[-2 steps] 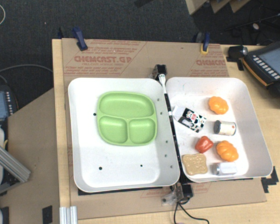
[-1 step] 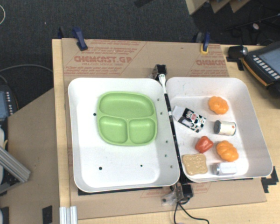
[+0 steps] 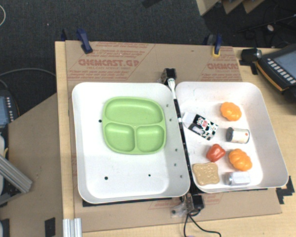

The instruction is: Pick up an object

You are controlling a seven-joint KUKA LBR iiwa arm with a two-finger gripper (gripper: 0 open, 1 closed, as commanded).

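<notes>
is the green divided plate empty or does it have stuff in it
Empty. The green divided plate in the left bin shows three bare compartments.

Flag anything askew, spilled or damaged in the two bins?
Nothing stands out. The green divided plate lies flat in the left bin. In the right bin, the two orange pieces, the red piece, toast slice, black-and-white box and small cylinder lie loose, apart and unspilled.
</notes>
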